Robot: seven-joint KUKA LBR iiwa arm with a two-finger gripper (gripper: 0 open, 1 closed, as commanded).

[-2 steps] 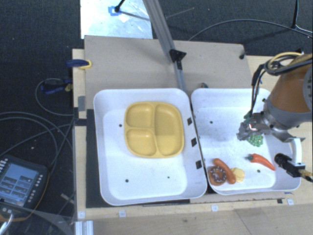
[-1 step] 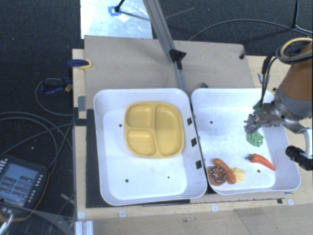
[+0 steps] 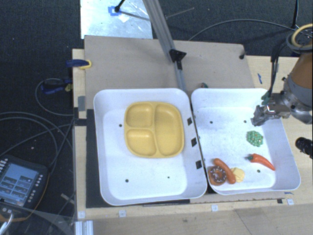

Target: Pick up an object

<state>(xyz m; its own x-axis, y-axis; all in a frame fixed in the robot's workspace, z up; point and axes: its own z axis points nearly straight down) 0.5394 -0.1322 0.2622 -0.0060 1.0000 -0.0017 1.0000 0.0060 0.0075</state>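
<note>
Green knobbly toy vegetable (image 3: 254, 138) lies just below our end effector (image 3: 259, 117); grasp state indeterminate, so we judge pickup not yet done.

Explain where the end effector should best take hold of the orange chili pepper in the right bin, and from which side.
Probably grip the orange chili pepper across its thicker middle, coming straight down from above. It lies flat, long and slim, with bare bin floor on both long sides. Its ends taper and could slip. The end effector hovers further back, above the green cluster.
</note>
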